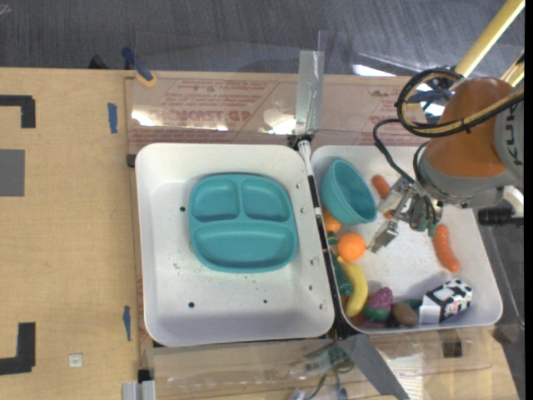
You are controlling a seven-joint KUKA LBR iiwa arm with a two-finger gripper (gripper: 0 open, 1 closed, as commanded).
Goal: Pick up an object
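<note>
The right bin (479,223) holds several small objects. A teal bowl (348,192) lies tipped against its left wall, with an orange ball (352,247) and a yellow banana (356,288) below it. Purple grapes (381,301), a brown piece (405,312) and a black-and-white cube (448,298) line the front edge. An orange carrot (447,248) lies to the right. My gripper (391,217) hangs over the middle of this bin, just right of the bowl and above the ball, open with nothing between its fingers.
The left bin (158,248) holds a teal divided plate (243,222). A small orange piece (381,185) sits behind the gripper, by the bowl. Black cables loop above the orange wrist band (470,132). The bare floor of the right bin shows around the gripper.
</note>
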